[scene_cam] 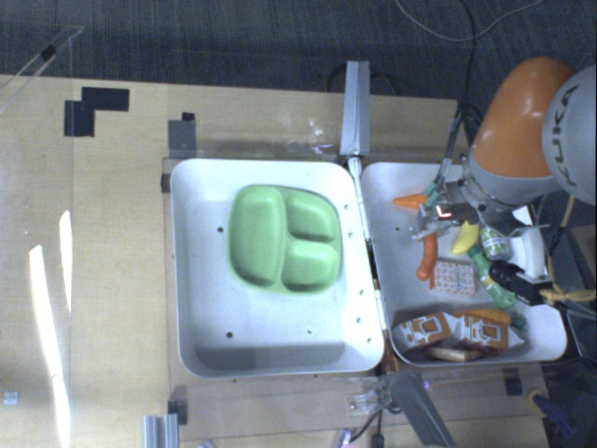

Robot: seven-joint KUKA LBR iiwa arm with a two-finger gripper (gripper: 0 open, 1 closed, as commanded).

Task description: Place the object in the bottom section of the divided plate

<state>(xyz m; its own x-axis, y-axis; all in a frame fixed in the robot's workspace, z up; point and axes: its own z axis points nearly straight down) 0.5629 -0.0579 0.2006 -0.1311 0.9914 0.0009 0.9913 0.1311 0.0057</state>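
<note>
A light green divided plate (284, 237) lies in the left white bin (201, 334), with one long section on its left and two smaller ones on its right. My gripper (435, 218) hangs over the upper part of the right bin (384, 194), well to the right of the plate. Just below it lies an orange sausage-shaped toy (427, 258); a small carrot-like piece (408, 201) sits at its upper left. I see nothing lifted clear of the bin floor.
The right bin also holds a yellow piece (464, 238), a green bottle (493, 267), a patterned card (454, 277) and brown boxes (457, 329) along its near wall. A metal divider (355, 119) separates the bins. The arm's orange band (522, 119) looms over the right bin.
</note>
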